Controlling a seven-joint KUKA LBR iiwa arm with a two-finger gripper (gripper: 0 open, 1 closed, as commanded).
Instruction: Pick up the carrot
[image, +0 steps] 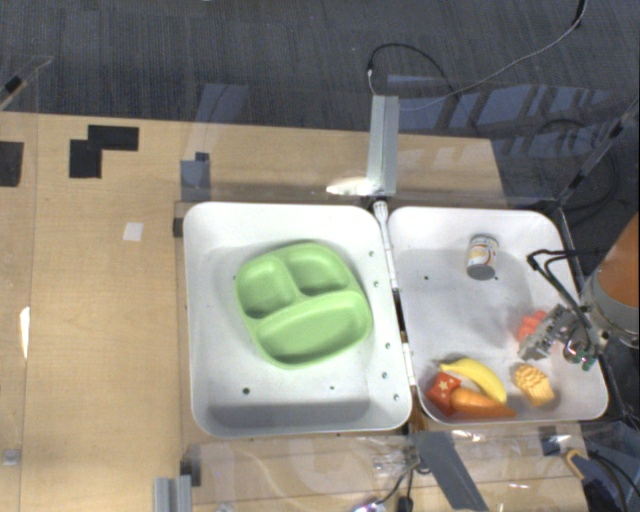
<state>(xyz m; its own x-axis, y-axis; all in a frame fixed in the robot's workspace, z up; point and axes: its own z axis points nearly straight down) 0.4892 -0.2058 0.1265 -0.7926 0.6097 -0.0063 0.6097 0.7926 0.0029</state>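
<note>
The carrot (480, 403) lies on its side in the right bin (440, 250), at about 6 o'clock on the bin floor, close against the near wall. A yellow banana (478, 377) lies just above it, touching or nearly touching along its length, and a small red item (442, 387) sits at the carrot's 9 o'clock end. At the carrot's 3 o'clock, just beside it, is a yellow, knobbly piece that looks like corn (533, 383).

The gripper (548, 340) hangs at about 2 o'clock from the carrot, apart from it and above the corn. It is small and blurred here, so I cannot tell how it is set or whether it grips anything. A red-orange object (530, 324) shows right at its tip, at its 10 o'clock; contact cannot be judged. The arm (612, 300) comes in from 3 o'clock, with its orange band at the frame edge and its wrist slanting down toward the bin.

A small metal can (482, 256) stands at 12 o'clock in the same bin, well apart from the carrot. The left bin (210, 300) holds a green divided plate (302, 302).
</note>
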